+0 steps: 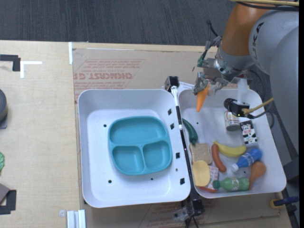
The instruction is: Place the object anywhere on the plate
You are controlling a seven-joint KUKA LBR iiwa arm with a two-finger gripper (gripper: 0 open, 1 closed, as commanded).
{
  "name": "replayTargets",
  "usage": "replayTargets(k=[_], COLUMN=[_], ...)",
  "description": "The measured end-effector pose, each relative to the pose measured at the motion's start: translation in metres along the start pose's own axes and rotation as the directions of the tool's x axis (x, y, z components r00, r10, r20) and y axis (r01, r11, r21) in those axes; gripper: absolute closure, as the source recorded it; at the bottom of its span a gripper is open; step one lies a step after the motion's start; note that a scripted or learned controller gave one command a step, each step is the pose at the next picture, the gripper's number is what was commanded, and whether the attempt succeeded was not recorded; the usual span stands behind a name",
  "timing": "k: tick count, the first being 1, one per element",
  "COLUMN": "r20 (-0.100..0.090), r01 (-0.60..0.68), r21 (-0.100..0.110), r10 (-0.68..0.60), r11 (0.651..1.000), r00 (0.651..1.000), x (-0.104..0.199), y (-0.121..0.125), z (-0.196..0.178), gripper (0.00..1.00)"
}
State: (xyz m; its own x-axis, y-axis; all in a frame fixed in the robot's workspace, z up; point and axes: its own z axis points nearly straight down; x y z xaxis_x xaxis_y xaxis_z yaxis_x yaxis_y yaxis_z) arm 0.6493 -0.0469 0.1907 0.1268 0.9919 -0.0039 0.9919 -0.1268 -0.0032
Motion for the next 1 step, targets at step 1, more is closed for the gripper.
replayTargets(k=[1], r20=[-0.001], r01=[0.034], r21=[0.001], r10=[-0.034], r11=[0.999], r00=[0.999], x=[0.0798], y=[-0.0629], z=[-0.0003], gripper=[1.0])
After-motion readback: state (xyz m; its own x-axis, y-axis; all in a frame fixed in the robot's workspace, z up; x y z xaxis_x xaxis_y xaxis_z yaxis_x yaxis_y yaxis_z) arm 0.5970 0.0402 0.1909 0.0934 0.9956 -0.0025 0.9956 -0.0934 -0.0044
